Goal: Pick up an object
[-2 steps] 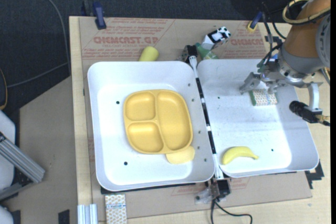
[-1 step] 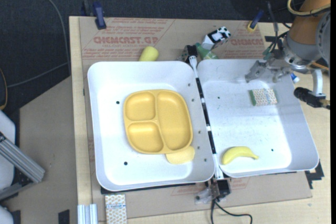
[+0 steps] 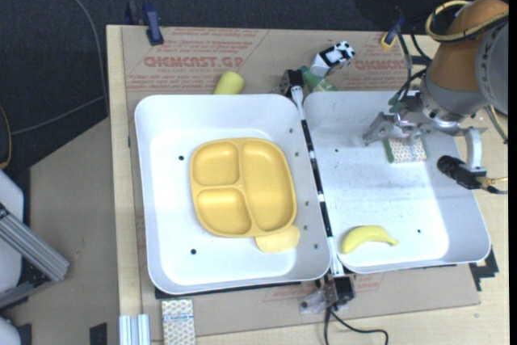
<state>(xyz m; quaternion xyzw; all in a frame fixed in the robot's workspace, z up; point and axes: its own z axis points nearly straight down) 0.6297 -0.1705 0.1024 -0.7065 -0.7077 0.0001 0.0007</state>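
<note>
Sponge (image 3: 405, 150) lies in right bin (image 3: 355, 174) under hand (image 3: 397, 128); grip unclear; dark carpet (image 3: 56, 52) around.

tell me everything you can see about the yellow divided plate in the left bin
The yellow divided plate is a rounded-rectangle dish that looks like smooth matte plastic, with three compartments: two smaller ones on the view's left and one long one on its right. It lies flat and right side up, turned slightly askew, near the middle of the left bin, with nothing visible in its compartments. A pale yellow flat piece pokes out from under or against its near right corner; which of the two I cannot tell.
</note>
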